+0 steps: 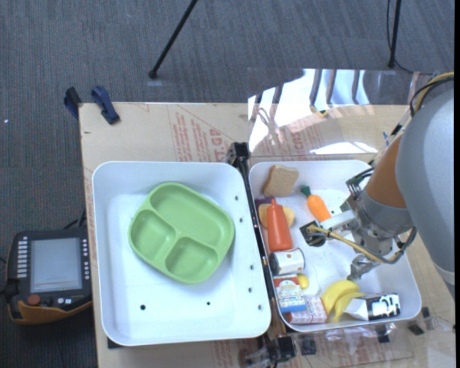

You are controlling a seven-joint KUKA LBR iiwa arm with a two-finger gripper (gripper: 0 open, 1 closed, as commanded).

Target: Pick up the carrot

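Note:
The carrot (pixel 317 206), small and orange with a green top, lies in the right bin (pixel 333 165) near its middle back, pointing toward the front right. My gripper (pixel 359 267) hangs over the right side of that bin, to the right of and nearer the front than the carrot, and apart from it. Nothing is seen held in it. The arm's wrist covers the bin's right wall.
Around the carrot in the right bin are a bread slice (pixel 280 181), an orange bottle (pixel 277 227), a small can (pixel 289 261), a banana (pixel 339 296), a carton (pixel 300 303) and a white box (pixel 380 307). The left bin (pixel 115 297) holds a green divided plate (pixel 182 232).

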